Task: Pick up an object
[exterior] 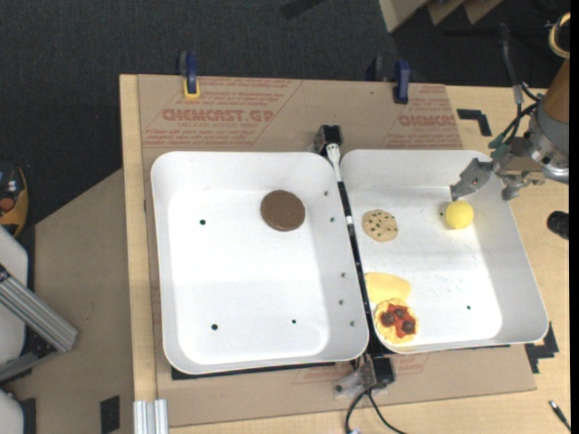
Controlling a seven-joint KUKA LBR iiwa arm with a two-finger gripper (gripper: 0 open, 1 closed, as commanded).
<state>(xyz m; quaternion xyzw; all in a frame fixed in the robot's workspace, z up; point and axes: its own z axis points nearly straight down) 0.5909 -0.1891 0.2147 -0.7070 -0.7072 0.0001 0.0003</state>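
A: Which thing is found nearest the jaws?

B: A small yellow ball (459, 214) is seen on the floor of the right bin (507, 287), just below and slightly left of the jaws (493, 177). No contact between ball and jaws can be made out.

A: How are the jaws set?

B: They are spread: 1 grey finger is angled down to the left, toward the ball, and the other is seen apart from it on the right. Nothing is pinched between them.

A: What else is placed in that bin?

B: A chocolate-chip cookie (380, 224) is laid further left of the jaws, near the bin's left wall. Well below and left of the jaws, a pale yellow slice (389, 286) is seen, and a round piece with red and dark toppings (396, 320) is set touching its lower edge, by the front corner.

A: And further out?

B: The left bin (181, 242) is placed far left of the jaws, with a brown disc (283, 211) resting in its upper part. Both bins are carried by the worktop (271, 107), a brown board held by 2 blue clamps (189, 69) at its far edge.
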